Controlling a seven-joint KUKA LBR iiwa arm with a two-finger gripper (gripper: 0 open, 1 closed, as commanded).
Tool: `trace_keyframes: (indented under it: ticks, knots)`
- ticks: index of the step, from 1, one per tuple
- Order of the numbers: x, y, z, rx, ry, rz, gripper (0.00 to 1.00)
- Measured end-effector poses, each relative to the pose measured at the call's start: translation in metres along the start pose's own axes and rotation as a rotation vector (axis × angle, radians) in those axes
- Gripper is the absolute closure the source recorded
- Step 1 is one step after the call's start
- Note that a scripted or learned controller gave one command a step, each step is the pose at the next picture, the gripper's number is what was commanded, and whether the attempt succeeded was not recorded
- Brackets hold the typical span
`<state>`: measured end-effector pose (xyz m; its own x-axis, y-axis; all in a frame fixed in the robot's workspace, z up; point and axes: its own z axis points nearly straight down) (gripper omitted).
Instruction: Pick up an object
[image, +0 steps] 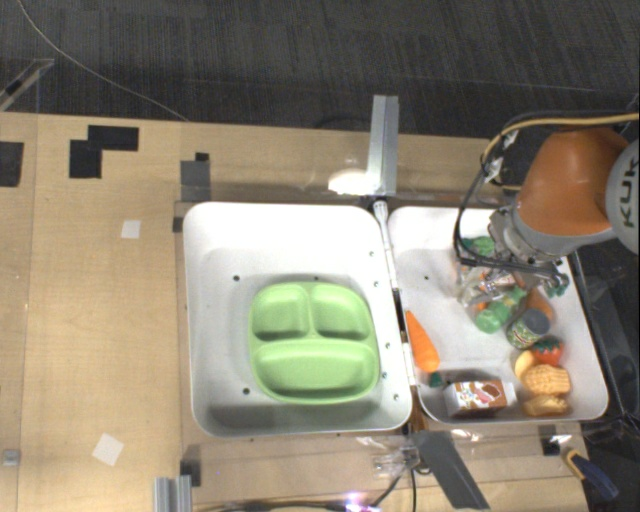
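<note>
Whether the jaws are apart or together cannot be told: the gripper (492, 290) sits low in the right bin (440, 240), buried among a green object (491, 317) and a dark-topped can (528, 322). That crowding is the risk; a grab here may pinch two items or slip off both. Nearer lie a tomato (546, 351), yellow corn (546, 380), a carrot (423, 342) and a small packet (476, 395). The arm (565, 185) reaches in from the far right, wrist pointing down.

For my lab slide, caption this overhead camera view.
KUKA arm's gripper lowered over toys in the right bin; green divided plate in the left bin.
</note>
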<state>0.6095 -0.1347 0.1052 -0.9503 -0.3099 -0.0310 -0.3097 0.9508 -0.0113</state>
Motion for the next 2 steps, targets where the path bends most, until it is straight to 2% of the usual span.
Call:
trace_keyframes:
  ticks: [1, 2]
  knots:
    - [-0.0250, -0.0546, -0.1143, 0.001, 0.016, 0.444, 1.00]
    - [-0.0243, -0.0537, -0.1119, -0.001, 0.020, 0.443, 0.00]
